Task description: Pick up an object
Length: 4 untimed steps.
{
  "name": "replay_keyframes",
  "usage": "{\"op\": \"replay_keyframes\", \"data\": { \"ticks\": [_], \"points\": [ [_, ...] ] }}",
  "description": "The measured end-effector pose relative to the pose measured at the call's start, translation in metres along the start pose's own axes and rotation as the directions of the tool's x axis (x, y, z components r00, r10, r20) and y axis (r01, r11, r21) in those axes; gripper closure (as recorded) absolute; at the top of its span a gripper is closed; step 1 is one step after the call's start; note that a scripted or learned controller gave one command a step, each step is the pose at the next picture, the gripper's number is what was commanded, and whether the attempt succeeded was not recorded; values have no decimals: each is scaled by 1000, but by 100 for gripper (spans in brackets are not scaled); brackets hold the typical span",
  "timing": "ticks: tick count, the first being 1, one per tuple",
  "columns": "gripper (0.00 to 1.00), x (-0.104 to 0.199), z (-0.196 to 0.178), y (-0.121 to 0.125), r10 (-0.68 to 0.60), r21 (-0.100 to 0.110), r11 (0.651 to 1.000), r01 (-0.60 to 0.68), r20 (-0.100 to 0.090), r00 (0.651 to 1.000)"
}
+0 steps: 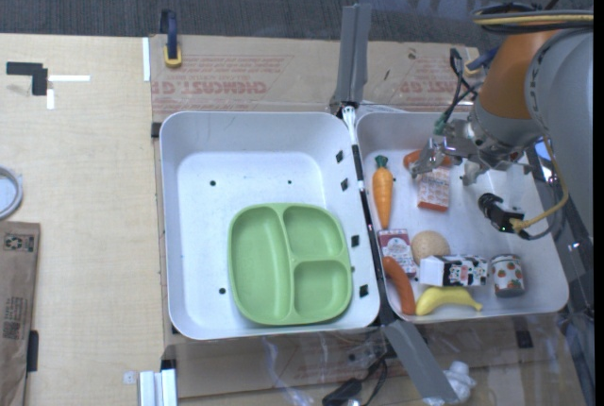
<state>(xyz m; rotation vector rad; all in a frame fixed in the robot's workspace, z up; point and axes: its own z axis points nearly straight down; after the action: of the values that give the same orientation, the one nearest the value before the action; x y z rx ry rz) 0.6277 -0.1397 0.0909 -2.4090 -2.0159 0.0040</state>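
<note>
The red-and-white packet (434, 192) is lying in the right bin (552, 296), unlifted. The pincer (440, 159) is hovering just above it. Whether anything is gripped, I cannot tell.

You can see red printed letters on the cardboard sheet (247, 74) that lies behind the two bins, but they are upside down and mirrored from this camera, so you cannot read them with certainty. On the brown paper bag (18, 291) at the left edge of the tabletop there is a small recycling sign. No other text is readable for you.
</note>
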Motion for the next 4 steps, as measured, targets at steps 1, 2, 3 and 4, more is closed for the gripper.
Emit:
{"op": "replay_keyframes", "data": {
  "ticks": [1, 2, 3, 4],
  "points": [
    [100, 0, -9, 0, -4, 2, 1000, 4, 2, 1000],
    [0, 1, -9, 0, -4, 2, 1000, 4, 2, 1000],
    [0, -16, 0, -28, 13, 1, 1000, -13, 0, 1000],
    [100, -17, -9, -28, 13, 3, 1000, -13, 0, 1000]
  ]
}}
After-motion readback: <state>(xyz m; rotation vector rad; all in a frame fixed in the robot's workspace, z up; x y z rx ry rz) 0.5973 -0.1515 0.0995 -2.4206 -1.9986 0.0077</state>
